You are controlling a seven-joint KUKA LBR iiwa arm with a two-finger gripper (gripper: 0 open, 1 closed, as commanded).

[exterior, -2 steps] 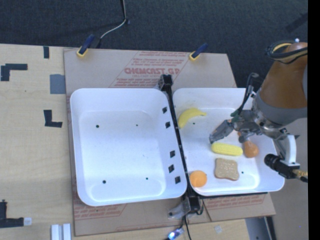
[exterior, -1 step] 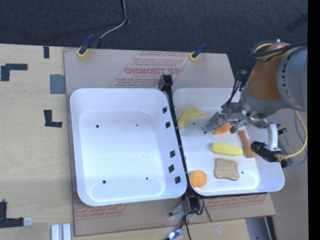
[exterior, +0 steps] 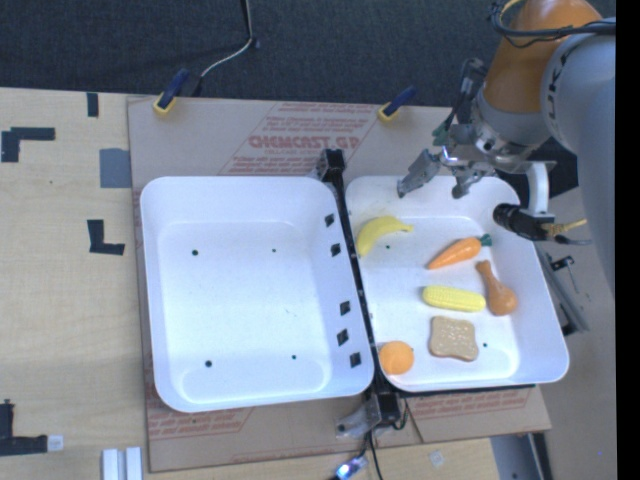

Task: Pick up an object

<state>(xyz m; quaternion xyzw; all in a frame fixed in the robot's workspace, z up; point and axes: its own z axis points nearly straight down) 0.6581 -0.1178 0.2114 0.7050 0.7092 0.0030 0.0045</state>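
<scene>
Six toys in right bin (exterior: 535, 368); hand (exterior: 440, 180) open, empty, above banana (exterior: 380, 233).

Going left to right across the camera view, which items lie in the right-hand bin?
Banana → orange → corn cob → drumstick. The bread slice and the carrot overlap the corn's span, so I leave them out.

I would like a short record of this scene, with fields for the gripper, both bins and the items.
gripper: open, above the right bin's far edge, holding nothing
right bin: banana, carrot, corn, drumstick, bread, orange
left bin: no items
nearest item to gripper: banana
</scene>
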